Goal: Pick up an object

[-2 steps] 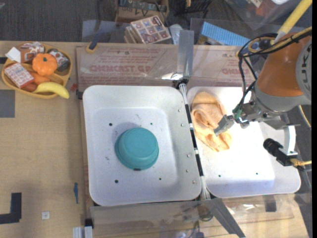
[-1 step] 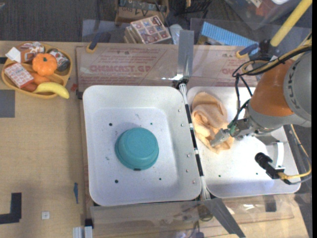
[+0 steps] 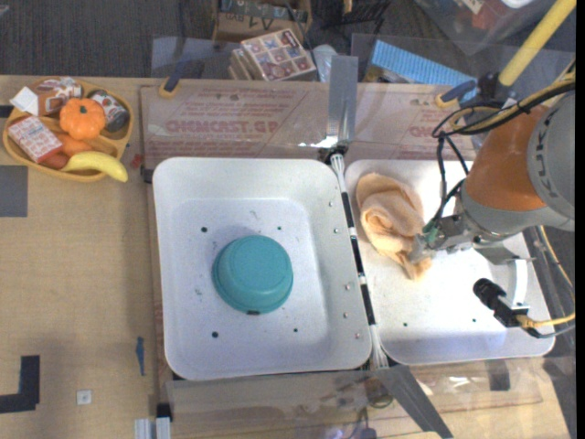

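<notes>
I see the end effector [image 3: 426, 248] down in the right bin [image 3: 457, 332], its tip touching the lower edge of a crumpled tan cloth [image 3: 388, 216], which lies just to its upper left. Whether it grips the cloth I cannot tell. Well off to its left, a teal bowl [image 3: 253, 273] sits upside down in the left bin [image 3: 183, 199].

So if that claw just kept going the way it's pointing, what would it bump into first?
Most likely the tan cloth: the gripper points down and left, right at its lower edge in the right bin. Depth is hard to judge.
</notes>
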### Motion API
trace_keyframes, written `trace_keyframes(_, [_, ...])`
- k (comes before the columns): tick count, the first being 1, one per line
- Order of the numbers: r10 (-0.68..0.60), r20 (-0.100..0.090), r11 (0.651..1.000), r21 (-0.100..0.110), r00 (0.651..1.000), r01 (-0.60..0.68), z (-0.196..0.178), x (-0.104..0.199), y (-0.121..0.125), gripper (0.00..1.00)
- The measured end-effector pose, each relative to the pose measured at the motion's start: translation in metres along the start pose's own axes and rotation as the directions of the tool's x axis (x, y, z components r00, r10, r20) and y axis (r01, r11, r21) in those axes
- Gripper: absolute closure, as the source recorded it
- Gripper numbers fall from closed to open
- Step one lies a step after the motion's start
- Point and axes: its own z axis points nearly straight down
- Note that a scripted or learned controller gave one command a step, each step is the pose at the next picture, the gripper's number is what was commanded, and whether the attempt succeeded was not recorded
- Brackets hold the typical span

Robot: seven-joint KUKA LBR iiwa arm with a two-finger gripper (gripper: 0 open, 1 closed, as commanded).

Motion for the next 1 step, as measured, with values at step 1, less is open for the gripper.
trace_keyframes(1, [0.0,0.0,1.0,0.0,1.0,0.0,0.0,-0.0002,-0.0001,0.0])
